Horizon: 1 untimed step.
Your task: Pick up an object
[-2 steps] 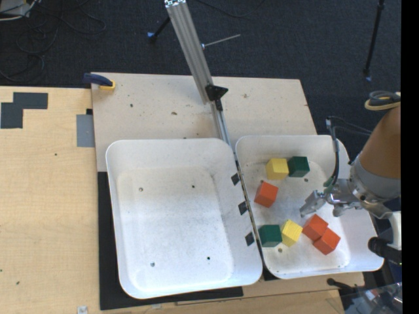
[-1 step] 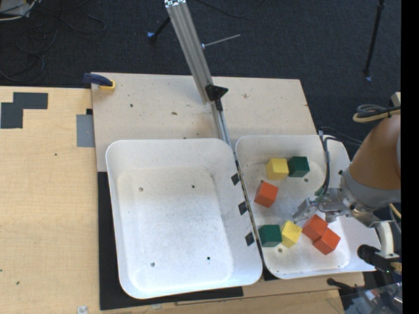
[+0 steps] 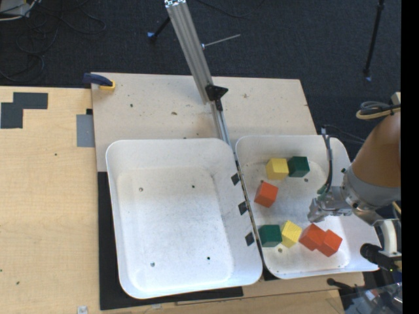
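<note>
Orange-red block (image 3: 321, 239) lies long-axis down-right; hand (image 3: 325, 209) above it, grip unclear.

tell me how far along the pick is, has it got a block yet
Done: the arm has reached into the right bin, with its hand low, just above the red block.
In hand: no block can be seen held; all six blocks sit on the bin floor.
Left: get hold of a block, likely the red one, and lift it clear.
</note>
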{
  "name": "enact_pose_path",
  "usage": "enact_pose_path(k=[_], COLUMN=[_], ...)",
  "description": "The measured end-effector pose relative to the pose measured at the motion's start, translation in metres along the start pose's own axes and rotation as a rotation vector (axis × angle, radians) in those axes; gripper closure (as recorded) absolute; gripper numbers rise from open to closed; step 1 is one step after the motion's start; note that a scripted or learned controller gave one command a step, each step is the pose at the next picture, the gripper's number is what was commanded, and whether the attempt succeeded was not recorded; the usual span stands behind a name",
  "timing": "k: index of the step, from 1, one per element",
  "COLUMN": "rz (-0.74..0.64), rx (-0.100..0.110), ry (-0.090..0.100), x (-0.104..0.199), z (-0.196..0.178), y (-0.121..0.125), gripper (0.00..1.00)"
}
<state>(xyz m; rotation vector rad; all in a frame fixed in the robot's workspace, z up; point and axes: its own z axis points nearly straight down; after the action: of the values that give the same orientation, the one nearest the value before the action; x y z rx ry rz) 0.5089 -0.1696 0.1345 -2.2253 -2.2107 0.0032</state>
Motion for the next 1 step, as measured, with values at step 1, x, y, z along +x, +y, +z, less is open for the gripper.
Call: enact_pose_path(k=[1], rz=[-0.008], rx=[-0.007], ry=[-0.002], x=[0.0087], z=[-0.0509], y=[-0.0046], gripper=[1.0])
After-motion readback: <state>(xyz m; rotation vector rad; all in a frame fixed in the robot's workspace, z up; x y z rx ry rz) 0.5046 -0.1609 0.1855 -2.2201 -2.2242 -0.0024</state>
